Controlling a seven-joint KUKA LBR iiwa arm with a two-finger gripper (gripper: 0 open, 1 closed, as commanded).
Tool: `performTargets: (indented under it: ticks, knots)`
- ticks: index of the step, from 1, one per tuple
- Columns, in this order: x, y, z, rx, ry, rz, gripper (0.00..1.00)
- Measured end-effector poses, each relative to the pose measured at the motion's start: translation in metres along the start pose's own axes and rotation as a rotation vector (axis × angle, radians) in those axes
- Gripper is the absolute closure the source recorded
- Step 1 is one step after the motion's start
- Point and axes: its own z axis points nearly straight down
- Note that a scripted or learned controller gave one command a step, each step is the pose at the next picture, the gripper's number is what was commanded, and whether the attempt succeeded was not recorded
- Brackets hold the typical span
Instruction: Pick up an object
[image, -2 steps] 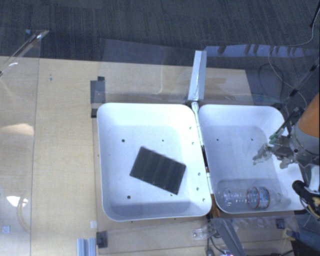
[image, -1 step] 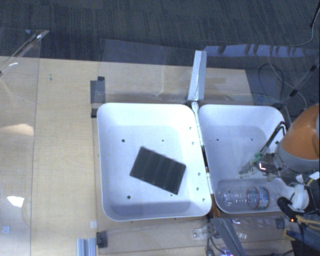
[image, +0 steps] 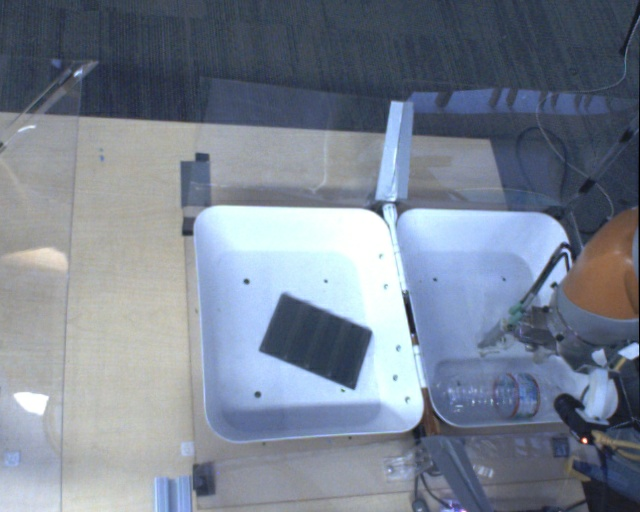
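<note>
A dark grey ribbed rectangular pad (image: 316, 340) lies flat and skewed in the left bin (image: 220, 300). A clear plastic bottle (image: 492, 394) with a colored label lies on its side at the front of the right bin (image: 470, 250). My gripper (image: 508, 334) reaches in from the right edge, low over the right bin, just above and behind the bottle. Nothing shows between its tips. The orange band of the arm (image: 605, 275) sits at the right edge.
A metal divider post (image: 394, 150) stands behind the seam between the two bins. Cables and hardware (image: 600, 420) crowd the lower right corner. Wooden bench (image: 100, 300) spreads to the left of the bins.
</note>
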Motion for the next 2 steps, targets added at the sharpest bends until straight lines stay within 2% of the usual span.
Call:
performTargets:
  ticks: [1, 2]
  knots:
    - [-0.021, 0.019, 0.001, 0.001, 0.001, -0.153, 0.00]
    - [0.064, 0.070, 0.001, 0.000, 0.004, -0.243, 0.00]
